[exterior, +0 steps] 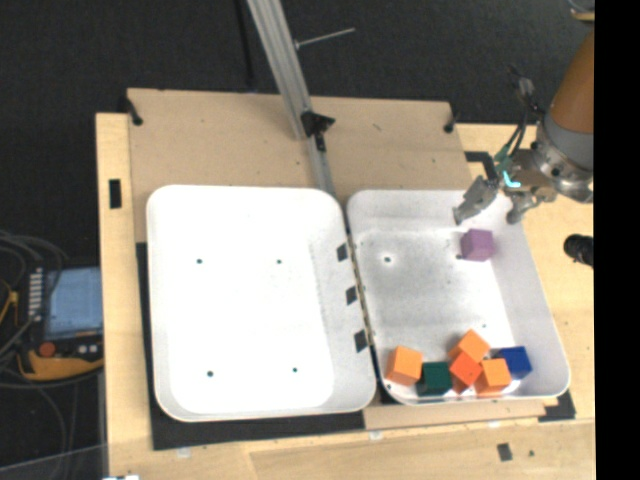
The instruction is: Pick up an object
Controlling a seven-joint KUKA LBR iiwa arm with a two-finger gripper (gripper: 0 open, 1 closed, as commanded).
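Pincer: the pincer (497, 203) hangs over the far right part of the right bin, its two fingers spread wide with nothing between them.
Purple block: a small matte purple cube (478, 244) lies on the bin floor just below and between the fingers, apart from them, with bare floor all round it.
Right bin: the right bin (420, 288) is a shallow white tray with rounded corners; its floor looks scuffed grey.
Near-corner cluster: four orange blocks (406, 364), (472, 345), (464, 369), (494, 374), a dark green block (435, 378) and a blue block (515, 361) crowd against the near wall, touching one another, well apart from the purple cube.
Left bin: the left bin (250, 298) is the same white tray shape, smooth, marked by a few dark dots.
Tabletop: a pale wooden tabletop (300, 118) carries both bins.
Pole: a slanted grey metal pole (285, 58) rises behind the bins' shared edge.
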